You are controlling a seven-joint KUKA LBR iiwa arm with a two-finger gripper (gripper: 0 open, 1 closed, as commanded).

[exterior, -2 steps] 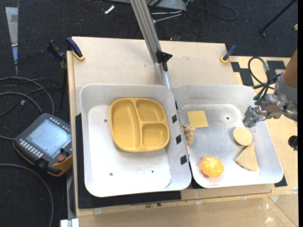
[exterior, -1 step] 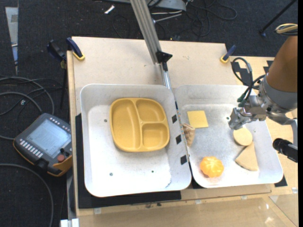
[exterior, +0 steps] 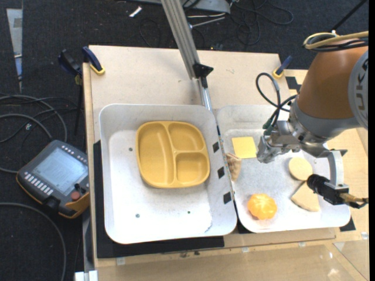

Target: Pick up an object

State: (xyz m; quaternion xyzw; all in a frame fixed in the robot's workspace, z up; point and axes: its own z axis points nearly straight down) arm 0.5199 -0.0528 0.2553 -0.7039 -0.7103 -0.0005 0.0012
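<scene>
**Bench, two white bins — gripper over right bin**

Left bin [exterior: 117,174] holds yellow divided tray [exterior: 173,154]. Right bin [exterior: 293,218] holds yellow square [exterior: 244,147], orange ball [exterior: 262,206], two pale pieces [exterior: 300,168]. Gripper [exterior: 266,153] sits beside the square — grip state: can't tell.

Little lettering can be read. On the grey arm [exterior: 345,92], at the right edge of the scene, two dark letters stand one above the other and look like "UK", part of a longer mark cut off by the frame. The screen of the handheld pendant [exterior: 55,177], on the floor to the left, is too blurred to read.
</scene>
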